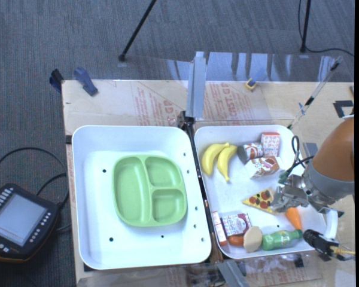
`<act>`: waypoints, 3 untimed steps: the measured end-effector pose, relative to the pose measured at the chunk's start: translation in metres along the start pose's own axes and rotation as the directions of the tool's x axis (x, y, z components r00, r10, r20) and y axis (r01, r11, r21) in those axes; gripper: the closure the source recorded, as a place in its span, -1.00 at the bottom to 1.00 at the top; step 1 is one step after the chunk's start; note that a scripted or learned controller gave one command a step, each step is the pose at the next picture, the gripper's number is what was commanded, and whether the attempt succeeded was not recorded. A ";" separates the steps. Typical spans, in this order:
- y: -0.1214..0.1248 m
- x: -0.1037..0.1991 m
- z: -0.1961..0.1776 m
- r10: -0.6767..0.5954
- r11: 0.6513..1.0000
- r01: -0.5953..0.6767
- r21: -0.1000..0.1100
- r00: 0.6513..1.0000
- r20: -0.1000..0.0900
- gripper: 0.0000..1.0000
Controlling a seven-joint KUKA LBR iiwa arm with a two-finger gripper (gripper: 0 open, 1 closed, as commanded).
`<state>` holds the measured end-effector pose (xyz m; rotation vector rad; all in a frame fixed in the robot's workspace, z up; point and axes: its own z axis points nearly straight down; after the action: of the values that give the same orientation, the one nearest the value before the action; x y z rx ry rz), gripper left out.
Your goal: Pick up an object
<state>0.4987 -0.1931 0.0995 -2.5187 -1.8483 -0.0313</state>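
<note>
teach pendant (15,223) floor left | blue clamp (85,81) bench corner | tripod legs (140,24) carpet

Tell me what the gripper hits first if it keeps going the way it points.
Probably the pizza slice: the gripper points left and down, its tip right beside the slice's edge in the right bin. Height above the slice is unclear, and the carrot lies close below.
</note>
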 end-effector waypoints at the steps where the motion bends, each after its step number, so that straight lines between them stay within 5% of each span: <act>1: 0.004 0.003 0.005 0.459 0.888 -0.459 -0.019 0.888 0.011 1.00; 2: 0.004 0.016 0.008 0.447 0.895 -0.447 -0.004 0.895 -0.003 -1.00; 3: 0.081 0.042 -0.131 0.622 0.783 -0.622 -0.014 0.783 0.023 -1.00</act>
<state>0.5882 -0.1808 0.2311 -3.0007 -0.9201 0.0073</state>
